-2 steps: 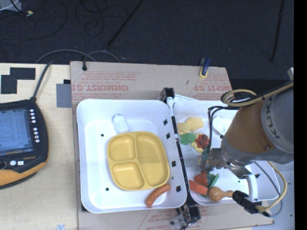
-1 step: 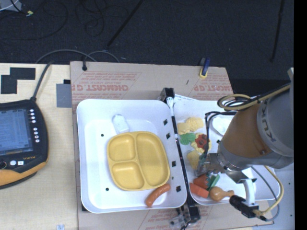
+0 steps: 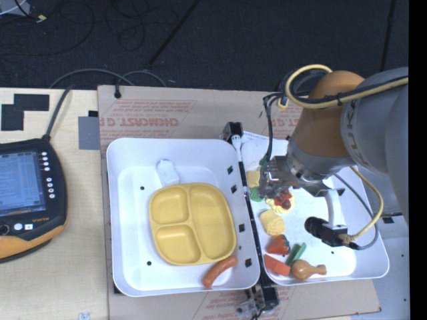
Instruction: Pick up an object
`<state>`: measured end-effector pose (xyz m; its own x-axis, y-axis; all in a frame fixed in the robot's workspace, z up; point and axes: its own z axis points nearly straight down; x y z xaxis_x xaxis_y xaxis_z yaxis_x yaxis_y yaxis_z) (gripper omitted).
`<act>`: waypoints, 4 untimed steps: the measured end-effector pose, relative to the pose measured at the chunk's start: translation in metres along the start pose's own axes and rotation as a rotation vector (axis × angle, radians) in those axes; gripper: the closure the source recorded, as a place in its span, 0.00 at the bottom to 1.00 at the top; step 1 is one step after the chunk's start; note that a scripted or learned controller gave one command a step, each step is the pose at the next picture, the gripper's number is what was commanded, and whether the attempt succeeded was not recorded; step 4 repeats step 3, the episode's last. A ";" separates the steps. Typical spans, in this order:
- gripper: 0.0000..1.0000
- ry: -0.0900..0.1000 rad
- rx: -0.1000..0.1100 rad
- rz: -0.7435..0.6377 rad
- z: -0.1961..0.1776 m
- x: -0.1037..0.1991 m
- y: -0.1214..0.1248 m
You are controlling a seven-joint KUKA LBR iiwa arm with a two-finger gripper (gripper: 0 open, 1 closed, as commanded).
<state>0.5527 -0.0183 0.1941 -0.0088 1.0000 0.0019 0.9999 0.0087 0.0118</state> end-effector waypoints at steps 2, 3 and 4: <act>1.00 -0.001 0.020 0.003 -0.159 0.070 -0.034; 1.00 -0.001 0.015 0.008 -0.178 0.073 -0.076; 1.00 -0.001 0.015 0.008 -0.178 0.073 -0.076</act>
